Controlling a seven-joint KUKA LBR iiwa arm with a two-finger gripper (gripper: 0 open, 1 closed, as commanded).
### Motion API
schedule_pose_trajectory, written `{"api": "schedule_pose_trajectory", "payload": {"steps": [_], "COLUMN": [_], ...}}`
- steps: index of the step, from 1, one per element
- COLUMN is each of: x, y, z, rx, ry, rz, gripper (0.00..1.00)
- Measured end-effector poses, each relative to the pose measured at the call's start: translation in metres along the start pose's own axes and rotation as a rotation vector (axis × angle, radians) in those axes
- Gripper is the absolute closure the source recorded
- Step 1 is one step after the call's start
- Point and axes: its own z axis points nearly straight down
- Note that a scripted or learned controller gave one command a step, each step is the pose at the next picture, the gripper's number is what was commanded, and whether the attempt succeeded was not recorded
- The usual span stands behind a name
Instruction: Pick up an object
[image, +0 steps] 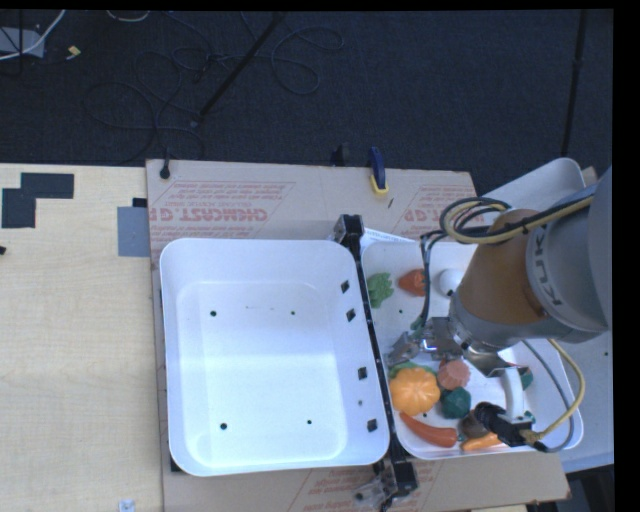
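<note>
Reaching into the right bin (436, 250), the arm (520, 275) lowers its pincer (425, 345) just above the orange pumpkin (414, 390); whether it is released or clenched cannot be told. Beside the pumpkin lie a pink ball (453, 374), a green piece (456, 402) and a red pepper (428, 431).

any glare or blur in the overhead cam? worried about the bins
Camera view: bright glare washes out the floor of the left shallow white plastic bin, its walls casting soft shadows; the grey arm with the orange band shades the right white bin; the round orange toy pumpkin and small green leafy toy look soft, edges slightly blurred; the floor beyond is dark.
</note>
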Motion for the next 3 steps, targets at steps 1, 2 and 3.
{"api": "schedule_pose_trajectory", "payload": {"steps": [1, 2, 3], "x": [-0.004, 0.007, 0.032], "y": [0.002, 0.03, 0.071], "z": [-0.011, -0.192, -0.372], "rx": [-0.002, -0.001, 0.0], "ry": [-0.004, 0.004, 0.004], "rz": [0.008, -0.003, -0.004], "gripper": [1.0, 1.0, 1.0]}}
